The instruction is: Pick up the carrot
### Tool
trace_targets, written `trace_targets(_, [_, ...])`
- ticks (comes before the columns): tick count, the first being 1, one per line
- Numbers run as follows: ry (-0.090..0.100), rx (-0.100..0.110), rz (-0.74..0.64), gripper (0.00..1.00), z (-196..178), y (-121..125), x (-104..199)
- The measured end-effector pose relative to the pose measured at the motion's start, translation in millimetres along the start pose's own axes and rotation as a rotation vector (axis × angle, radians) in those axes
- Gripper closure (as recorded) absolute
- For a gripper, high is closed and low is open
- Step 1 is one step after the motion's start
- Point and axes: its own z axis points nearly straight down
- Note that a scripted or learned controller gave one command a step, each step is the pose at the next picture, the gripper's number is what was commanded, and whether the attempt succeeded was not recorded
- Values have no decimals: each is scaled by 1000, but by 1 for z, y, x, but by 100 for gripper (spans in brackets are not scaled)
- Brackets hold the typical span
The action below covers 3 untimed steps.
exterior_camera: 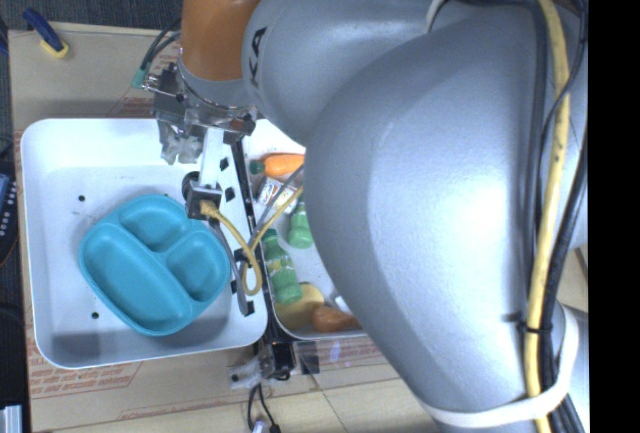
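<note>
The carrot (pixel 284 164), orange, peeks out in the right bin just under the arm's edge, close to the divider between the bins. My gripper (pixel 178 143) hangs below the orange wrist band, over the back of the left bin (pixel 50 221), left of the carrot and apart from it. Nothing shows between its grey fingers. Most of the right bin is hidden by the arm.
A blue divided plate (pixel 155 263) lies in the left bin. Green bottle-like items (pixel 283 271) and a brownish item (pixel 330 319) lie in the right bin's visible strip. Yellow and black cables (pixel 240 241) hang over the divider. A blue-yellow tool (pixel 45 33) lies at the bench's far left.
</note>
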Motion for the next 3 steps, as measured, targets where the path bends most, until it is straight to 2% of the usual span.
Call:
trace_targets(1, [13, -15, 144, 100, -103, -41, -31])
trace_targets(2, [3, -7, 165, 100, -71, -25, 69])
trace_targets(3, [3, -7, 662, 100, 4, -54, 53])
